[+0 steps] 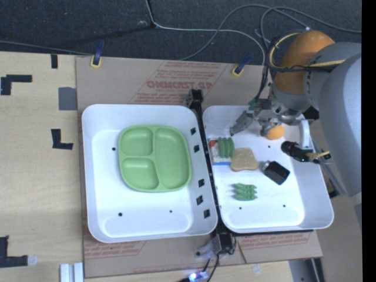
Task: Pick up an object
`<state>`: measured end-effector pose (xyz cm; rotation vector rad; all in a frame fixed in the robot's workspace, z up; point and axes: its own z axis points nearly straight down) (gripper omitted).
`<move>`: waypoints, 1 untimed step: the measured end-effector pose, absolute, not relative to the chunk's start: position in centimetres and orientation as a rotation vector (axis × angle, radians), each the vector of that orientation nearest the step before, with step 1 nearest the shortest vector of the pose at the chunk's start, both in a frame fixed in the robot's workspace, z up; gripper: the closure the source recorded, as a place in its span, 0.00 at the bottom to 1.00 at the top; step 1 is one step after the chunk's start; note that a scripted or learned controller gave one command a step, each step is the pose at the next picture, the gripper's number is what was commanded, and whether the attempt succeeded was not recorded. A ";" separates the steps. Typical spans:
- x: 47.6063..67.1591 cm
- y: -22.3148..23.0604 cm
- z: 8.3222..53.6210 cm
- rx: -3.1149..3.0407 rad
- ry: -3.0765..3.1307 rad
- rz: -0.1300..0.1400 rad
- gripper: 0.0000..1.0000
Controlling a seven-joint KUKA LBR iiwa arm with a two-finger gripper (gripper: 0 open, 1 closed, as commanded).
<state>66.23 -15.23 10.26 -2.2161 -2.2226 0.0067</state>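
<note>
My gripper (254,127) hangs over the back of the right bin (294,213), open, with white bin floor showing between its fingers. A small orange object (274,133) lies just right of it, close to one finger. A tan bread slice (243,159) lies in front of the gripper, with a red, green and white item (222,148) to its left. A black block (275,172) sits to the right of the bread, and a green pea pod (244,191) lies nearer the front.
The left bin (106,216) holds a green divided plate (155,158). The arm's grey body and orange band (305,51) cover the right bin's back right corner. Cables run across the dark surface behind the bench.
</note>
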 end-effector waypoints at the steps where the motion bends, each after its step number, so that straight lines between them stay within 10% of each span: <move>1: 66.3 -15.2 11.6 -2.217 -2.226 0.004 1.00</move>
